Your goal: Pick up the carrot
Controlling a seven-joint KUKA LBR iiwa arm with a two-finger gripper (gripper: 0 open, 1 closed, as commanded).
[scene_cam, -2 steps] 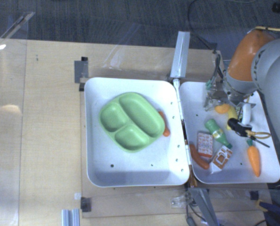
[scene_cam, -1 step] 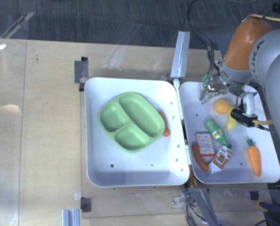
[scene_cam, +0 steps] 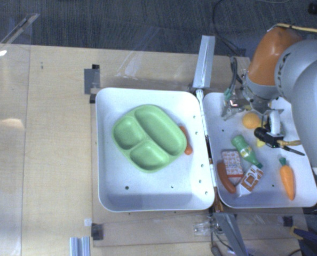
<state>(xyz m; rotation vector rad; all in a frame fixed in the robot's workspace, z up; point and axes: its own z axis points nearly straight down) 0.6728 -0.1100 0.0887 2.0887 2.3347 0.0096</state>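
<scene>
Nearest, at about five o'clock in the right white bin (scene_cam: 308, 199), lies the orange plastic carrot with a green top (scene_cam: 287, 181), lying free, pointing toward the front rim. Left of it sit a small printed box (scene_cam: 251, 178), a red sausage (scene_cam: 226, 176) and a green bottle (scene_cam: 246, 151). Farther, toward one o'clock, the gripper (scene_cam: 234, 103) hangs over the bin's far left corner; whether it is apart or together, I cannot tell. It should travel toward five o'clock, open across the carrot's thick middle, and descend clear of the box.

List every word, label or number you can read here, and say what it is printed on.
None can be read.
Red and white packet: printing there, too blurred to read.
Small orange and white carton: markings, too small to read.
Green bottle: no legible label.
</scene>
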